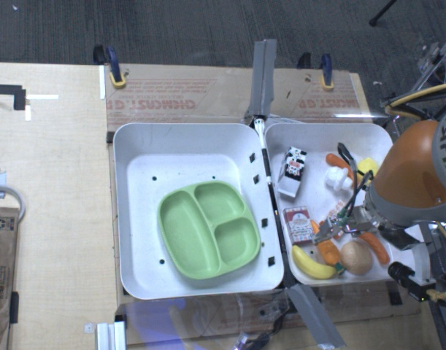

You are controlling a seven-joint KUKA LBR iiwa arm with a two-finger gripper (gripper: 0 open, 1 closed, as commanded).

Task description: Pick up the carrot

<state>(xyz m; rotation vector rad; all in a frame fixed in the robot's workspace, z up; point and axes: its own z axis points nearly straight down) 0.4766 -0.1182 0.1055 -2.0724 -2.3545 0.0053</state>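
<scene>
Reaching in over the right bin, the arm sets its hand low among that bin's clutter, just above the carrot, which lies beside a banana; its opening cannot be judged. The left bin holds a green plate. Both bins sit on a pale desk.
</scene>
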